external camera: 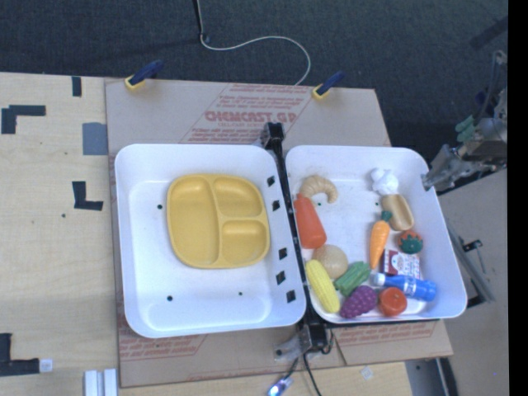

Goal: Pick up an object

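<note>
Jaws blurred at right edge, grip impossible to tell, above right bin (450,258) rim. Inside, jumbled glossy plastic food: tapered carrot (378,244), knobbly corn (322,285), bumpy grapes (359,302), curved croissant (318,188). Left bin (136,246): smooth yellow divided plate (219,221).

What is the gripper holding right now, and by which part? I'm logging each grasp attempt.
Nothing that can be seen: the arm sits at the right edge, outside the right bin, and the toys all lie in that bin.

toy foods (363,254), heaped, rt bin (452,264)
</note>
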Available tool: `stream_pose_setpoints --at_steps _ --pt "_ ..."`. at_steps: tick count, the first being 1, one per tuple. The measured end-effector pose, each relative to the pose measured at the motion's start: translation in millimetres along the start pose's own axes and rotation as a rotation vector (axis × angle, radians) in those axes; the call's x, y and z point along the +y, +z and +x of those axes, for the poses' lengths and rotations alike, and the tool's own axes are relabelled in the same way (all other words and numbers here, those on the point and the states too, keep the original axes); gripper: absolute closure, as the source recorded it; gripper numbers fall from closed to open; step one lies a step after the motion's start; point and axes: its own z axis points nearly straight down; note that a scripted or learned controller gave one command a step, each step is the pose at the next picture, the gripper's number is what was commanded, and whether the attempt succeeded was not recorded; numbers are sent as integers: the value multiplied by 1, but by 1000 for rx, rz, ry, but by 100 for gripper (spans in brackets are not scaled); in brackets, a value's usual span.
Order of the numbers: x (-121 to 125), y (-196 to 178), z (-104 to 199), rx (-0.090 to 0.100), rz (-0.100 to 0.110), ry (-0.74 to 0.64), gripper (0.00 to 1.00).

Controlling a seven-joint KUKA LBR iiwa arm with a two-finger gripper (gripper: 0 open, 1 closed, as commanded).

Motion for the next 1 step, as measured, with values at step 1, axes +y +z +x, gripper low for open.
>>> stream_pose_setpoints --at_steps 1 --pt "-13 -73 -41 -3 4 8 100"
